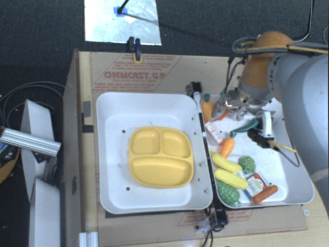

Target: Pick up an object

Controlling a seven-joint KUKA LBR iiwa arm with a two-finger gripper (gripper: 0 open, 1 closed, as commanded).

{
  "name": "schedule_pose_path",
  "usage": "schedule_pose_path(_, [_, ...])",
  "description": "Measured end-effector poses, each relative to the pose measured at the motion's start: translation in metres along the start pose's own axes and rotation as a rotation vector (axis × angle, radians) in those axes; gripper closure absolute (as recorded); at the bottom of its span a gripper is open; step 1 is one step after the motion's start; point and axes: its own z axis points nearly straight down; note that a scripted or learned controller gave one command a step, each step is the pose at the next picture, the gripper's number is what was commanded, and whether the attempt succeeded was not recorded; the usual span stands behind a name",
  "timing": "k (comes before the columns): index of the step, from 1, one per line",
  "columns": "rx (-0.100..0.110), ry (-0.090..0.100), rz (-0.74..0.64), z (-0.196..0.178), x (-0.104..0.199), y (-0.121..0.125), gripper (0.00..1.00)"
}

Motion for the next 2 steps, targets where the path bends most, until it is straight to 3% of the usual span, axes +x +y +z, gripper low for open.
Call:
schedule_pose_path(1, [-0.005, 0.006, -0.001, 0.002, -0.004, -0.065, 0.0])
schedule_pose_path(2, [0.064, 0.015, 0.012, 0.007, -0.003, -0.012, 0.0])
